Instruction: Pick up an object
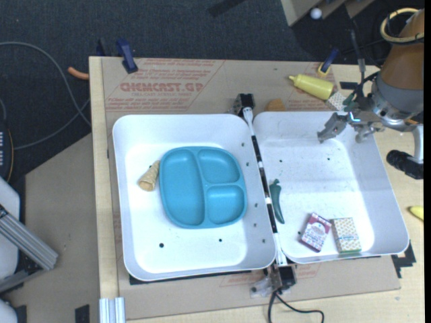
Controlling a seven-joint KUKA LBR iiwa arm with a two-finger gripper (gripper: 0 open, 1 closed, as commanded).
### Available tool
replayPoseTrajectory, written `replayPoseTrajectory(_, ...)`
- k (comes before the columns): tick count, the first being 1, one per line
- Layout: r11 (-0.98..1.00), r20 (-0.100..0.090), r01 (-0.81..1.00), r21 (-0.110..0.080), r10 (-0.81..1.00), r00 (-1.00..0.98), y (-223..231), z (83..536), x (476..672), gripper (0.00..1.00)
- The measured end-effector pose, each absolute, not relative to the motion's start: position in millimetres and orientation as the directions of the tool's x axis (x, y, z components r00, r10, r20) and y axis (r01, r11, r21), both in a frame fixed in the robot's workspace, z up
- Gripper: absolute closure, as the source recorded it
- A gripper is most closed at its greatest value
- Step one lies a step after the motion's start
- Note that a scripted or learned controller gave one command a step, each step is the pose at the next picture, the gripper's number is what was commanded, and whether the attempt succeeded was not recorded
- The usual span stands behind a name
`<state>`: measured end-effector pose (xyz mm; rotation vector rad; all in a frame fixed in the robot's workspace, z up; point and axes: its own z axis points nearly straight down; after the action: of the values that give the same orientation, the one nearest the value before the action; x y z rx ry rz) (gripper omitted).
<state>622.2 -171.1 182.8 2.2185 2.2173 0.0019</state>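
Arm: I see the grey arm [404, 79] with its orange band coming in from the right edge, its wrist over the far right corner of the right bin.
End effector: the end effector [347, 128] hangs above the far part of the right bin [377, 180]; I see two metal fingers [330, 128] spread apart with nothing between them, so I read it as open and holding nothing.
Right bin contents: a green pepper-shaped toy [276, 200] lies along the left wall; a small maroon packet [314, 232] and a pale patterned box [347, 235] lie just beside each other near the front edge, well apart from the end effector.
Left bin: the left bin [135, 147] holds a blue divided plate [202, 186] in its middle, three compartments facing up.
Cone: a tan cone-shaped toy [149, 175] lies just beside the plate's left rim; I cannot tell whether the two touch.
Worktop: the worktop [101, 180] is covered with printed cardboard under both bins.
Behind the bins: a yellow bottle [312, 85] lies on its side beyond the right bin, near a blue clamp [328, 62]; another blue clamp [126, 56] sits at the far left corner.
Between bins: a black clip [245, 103] sits at the far end of the seam.
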Motion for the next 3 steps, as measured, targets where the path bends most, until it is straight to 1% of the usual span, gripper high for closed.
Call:
replayPoseTrajectory(1, 0.001, 0.001, 1.000, -0.001, 1.000, -0.001, -83.6, 184.3, 529.4, 0.00)
replayPoseTrajectory(2, -0.001, -0.001, 1.000, 0.000, 1.000, 0.001, -171.4, 186.5, 627.3, 0.00)
replayPoseTrajectory(3, 0.001, 0.001, 1.000, -0.003, 1.000, -0.001, -102.2, 134.3, 526.9, 0.00)
